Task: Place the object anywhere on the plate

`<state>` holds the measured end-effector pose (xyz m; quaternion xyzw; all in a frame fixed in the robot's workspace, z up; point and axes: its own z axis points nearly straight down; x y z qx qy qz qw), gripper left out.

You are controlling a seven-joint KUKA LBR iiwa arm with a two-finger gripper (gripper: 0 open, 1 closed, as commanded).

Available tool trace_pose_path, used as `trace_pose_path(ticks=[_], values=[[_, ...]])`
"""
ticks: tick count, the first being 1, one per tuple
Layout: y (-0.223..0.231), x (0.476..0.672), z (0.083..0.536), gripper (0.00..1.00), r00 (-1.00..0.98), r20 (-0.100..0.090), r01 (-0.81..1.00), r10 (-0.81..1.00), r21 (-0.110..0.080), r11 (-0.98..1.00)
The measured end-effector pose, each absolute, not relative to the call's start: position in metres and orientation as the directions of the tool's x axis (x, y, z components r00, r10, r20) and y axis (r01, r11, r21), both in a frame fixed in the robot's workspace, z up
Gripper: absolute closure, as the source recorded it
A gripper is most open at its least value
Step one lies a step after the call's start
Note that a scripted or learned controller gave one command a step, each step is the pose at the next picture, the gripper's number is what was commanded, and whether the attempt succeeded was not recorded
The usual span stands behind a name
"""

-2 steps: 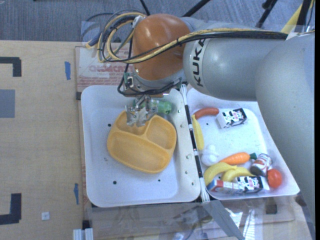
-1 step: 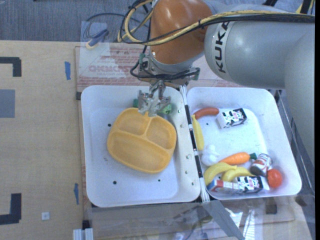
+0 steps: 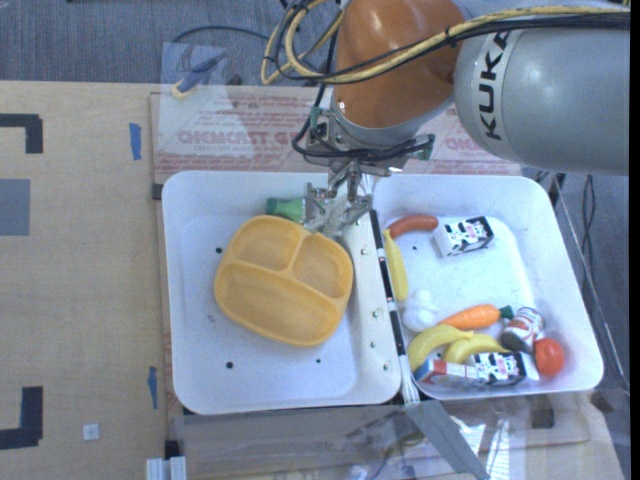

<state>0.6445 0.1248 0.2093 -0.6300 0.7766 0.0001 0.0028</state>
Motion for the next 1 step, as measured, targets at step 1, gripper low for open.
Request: trace_pose_path(ticks=[1], values=[[0.1248,0.6444,0.2091,0.0,-0.206,-0.004,-0.978,-0.978,-0.003,0.206]])
